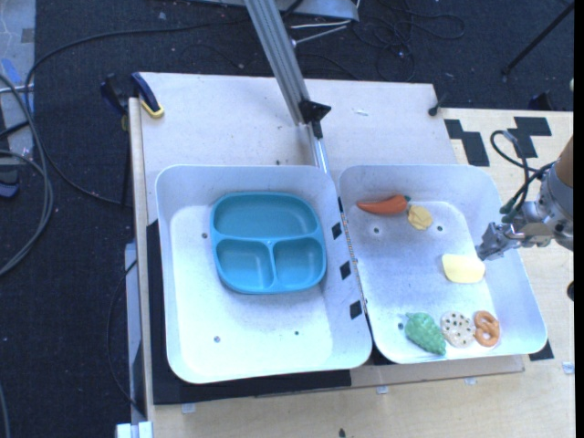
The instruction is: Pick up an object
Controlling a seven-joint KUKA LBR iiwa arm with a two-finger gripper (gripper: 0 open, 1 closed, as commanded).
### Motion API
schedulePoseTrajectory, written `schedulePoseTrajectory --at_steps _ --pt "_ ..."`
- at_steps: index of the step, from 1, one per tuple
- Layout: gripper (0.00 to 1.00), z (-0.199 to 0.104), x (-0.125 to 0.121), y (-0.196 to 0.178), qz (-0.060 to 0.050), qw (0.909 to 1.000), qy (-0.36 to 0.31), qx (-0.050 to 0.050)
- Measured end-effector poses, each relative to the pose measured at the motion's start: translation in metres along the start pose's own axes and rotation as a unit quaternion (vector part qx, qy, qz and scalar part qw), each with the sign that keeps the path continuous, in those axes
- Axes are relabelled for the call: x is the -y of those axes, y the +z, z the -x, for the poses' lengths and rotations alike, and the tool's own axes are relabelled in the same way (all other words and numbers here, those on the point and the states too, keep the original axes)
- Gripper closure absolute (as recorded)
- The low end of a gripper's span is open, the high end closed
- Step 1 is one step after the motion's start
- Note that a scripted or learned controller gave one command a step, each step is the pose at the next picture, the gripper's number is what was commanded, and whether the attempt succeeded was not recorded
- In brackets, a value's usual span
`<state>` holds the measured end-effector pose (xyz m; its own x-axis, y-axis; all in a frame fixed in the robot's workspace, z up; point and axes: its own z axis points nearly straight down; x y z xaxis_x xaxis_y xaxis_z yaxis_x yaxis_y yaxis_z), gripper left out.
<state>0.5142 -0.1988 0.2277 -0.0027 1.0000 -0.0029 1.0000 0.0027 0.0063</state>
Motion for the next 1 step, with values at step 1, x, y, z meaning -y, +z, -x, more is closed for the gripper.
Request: schedulePoseTrajectory --at_steps 1 --pt "1.0 -0.0603 -0.002 -0.0048 -0.003 1.0 -0.003 -0.003"
